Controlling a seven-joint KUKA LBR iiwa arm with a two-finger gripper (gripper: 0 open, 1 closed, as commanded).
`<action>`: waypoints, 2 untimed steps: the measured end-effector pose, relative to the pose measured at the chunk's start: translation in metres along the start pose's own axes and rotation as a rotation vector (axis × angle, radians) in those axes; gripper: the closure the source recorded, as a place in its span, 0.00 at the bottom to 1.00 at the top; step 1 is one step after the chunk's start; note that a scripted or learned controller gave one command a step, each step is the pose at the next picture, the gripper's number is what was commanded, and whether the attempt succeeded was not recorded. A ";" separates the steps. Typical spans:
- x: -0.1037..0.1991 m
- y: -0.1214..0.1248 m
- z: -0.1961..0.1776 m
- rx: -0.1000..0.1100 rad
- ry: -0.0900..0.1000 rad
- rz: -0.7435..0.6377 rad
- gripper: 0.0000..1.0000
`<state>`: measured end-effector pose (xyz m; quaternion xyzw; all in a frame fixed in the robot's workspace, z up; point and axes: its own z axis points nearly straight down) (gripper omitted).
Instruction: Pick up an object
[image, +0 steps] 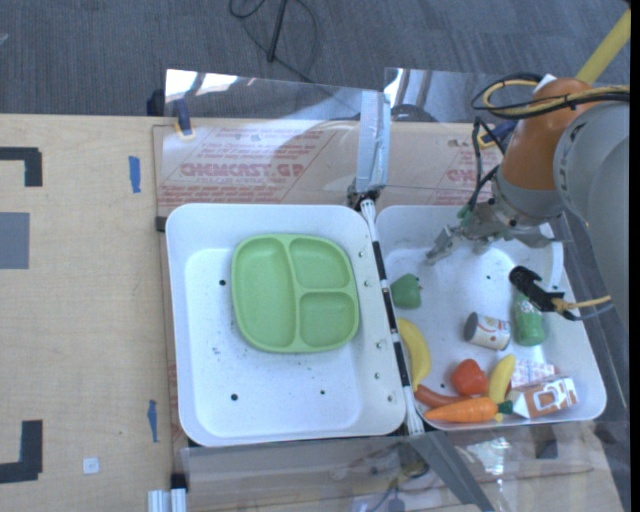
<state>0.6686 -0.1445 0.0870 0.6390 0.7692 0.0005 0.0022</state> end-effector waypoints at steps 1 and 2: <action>-0.047 -0.040 -0.035 0.004 0.002 -0.068 0.00; -0.055 -0.089 -0.005 -0.002 0.006 -0.027 0.00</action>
